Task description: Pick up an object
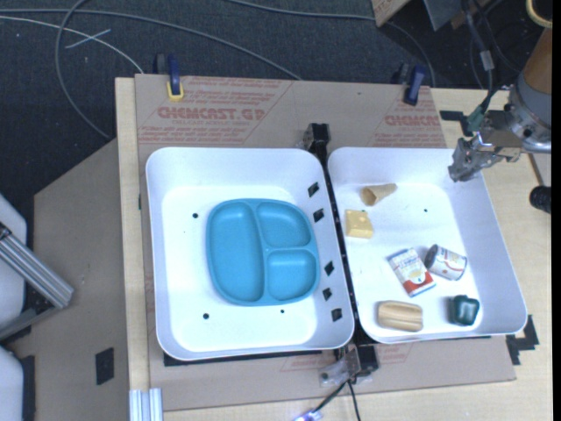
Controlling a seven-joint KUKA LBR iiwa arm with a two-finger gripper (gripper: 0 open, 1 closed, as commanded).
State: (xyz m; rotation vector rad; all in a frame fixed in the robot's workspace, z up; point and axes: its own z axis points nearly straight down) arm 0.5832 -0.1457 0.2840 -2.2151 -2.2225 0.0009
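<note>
While pincer hovers, small red-white carton lies flat, tilted.

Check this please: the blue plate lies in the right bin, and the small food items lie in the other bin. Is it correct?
Not quite. The camera view shows the blue plate in the left bin, not the right one. The small food items, such as the cheese and the bread roll, do lie in the other bin, the right bin.

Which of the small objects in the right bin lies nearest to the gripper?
The tan cone-shaped piece, at the bin's far end. The others lie lower in the view, farther from the gripper.
</note>
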